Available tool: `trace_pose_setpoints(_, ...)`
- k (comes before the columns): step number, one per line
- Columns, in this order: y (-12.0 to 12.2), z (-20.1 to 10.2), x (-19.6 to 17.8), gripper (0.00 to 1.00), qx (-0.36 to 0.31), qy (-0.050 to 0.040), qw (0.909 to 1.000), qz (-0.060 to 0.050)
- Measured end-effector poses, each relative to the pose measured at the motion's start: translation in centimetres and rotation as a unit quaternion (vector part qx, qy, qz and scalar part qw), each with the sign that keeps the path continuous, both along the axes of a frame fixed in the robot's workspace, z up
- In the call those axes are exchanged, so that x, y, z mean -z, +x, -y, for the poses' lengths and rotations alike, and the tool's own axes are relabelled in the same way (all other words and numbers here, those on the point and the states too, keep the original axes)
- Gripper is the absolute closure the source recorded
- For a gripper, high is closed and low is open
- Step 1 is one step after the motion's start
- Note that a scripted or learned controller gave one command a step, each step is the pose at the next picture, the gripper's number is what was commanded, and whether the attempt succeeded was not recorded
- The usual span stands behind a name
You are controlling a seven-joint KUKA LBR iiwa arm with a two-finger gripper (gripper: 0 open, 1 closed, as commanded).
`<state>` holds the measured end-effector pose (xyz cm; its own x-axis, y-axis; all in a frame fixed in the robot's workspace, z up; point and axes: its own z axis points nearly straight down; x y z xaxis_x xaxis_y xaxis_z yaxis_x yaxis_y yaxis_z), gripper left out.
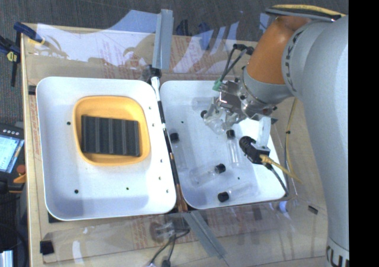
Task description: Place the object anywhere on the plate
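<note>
In the right bin (177,189), the end effector (222,113) hovers among clear vials (234,154), grip state unreadable; the yellow plate (112,108) left of it awaits an object.

— What kind of place is this?
— A robot lab. A big grey robot arm (314,112) with an orange band hangs over a wooden bench (106,52).
— What else shows it?
— Two white bins (53,200) sit side by side, left of the jaws. Wires (163,251) lie in front, and a small screen (9,150) glows far left.
</note>
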<state>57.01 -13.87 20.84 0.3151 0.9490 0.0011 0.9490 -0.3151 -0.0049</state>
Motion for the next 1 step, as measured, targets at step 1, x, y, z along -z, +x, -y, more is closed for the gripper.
trace_pose_setpoints(1,0.0,0.0,0.0,0.0,0.0,0.0,1.0,0.0)
